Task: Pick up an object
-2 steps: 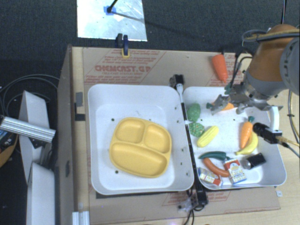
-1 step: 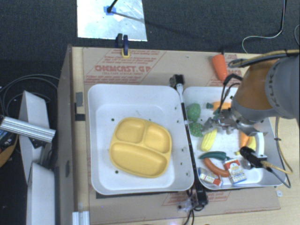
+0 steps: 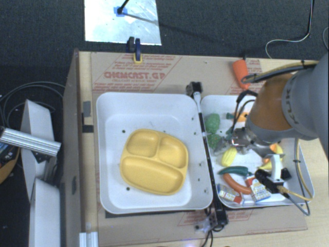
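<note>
- At the near edge of the right bin [image 3: 303, 175] lie small packets [image 3: 259, 190] with red and blue print, beside a red sausage-shaped piece [image 3: 237, 183].
- Just beyond them sits a dark green pod-like piece [image 3: 235, 171], and close by a black-and-white fitting [image 3: 274, 173] hangs off the arm, with a yellow cable looping past the bin's right rim.
- A small yellow object [image 3: 229, 156] lies in the middle of the right bin, just below the tool.
- The tool [image 3: 237, 140] is down inside the right bin, among the clutter between the yellow object and the green ones; how far it is open cannot be told, and nothing can be seen held in it.
- A green, leafy-looking toy [image 3: 212, 121] lies at the far left of the right bin, near the divider, with a darker green piece [image 3: 214, 140] just nearer than it.
- The arm [image 3: 293, 104], grey with its orange band, reaches in from the right over the far half of that bin.
- The left bin [image 3: 110, 112] holds a yellow three-compartment plate [image 3: 153, 161], lying flat near its centre.
- On the bench [image 3: 154, 71] beyond the bins rests an orange cylinder [image 3: 240, 72] at the far right, and a blue-and-yellow clamp [image 3: 135, 49] grips the far edge.
</note>
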`<state>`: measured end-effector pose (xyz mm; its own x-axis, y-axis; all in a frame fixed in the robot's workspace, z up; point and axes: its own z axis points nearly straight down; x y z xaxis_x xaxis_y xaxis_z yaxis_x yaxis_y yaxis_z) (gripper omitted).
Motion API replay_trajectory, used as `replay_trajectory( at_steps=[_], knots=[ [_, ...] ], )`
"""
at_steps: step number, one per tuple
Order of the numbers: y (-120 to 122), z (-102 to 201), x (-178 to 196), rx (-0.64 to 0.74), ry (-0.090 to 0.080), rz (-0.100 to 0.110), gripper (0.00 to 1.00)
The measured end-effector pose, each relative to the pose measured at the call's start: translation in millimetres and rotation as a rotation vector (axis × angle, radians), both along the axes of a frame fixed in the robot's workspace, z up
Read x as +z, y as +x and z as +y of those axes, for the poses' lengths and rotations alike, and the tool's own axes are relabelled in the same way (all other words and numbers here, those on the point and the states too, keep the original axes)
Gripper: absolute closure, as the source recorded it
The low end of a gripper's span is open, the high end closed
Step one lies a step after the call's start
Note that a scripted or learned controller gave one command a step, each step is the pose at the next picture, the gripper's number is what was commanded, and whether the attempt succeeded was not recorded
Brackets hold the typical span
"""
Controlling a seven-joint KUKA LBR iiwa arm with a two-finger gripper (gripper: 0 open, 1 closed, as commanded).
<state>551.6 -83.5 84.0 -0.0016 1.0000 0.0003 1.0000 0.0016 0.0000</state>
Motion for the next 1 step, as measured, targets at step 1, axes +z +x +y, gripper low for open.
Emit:
replay_trajectory(
  at_steps=[1],
  knots=[
    [0.9,-0.2,10.5,0.0,0.0,-0.002,1.0]
  ],
)
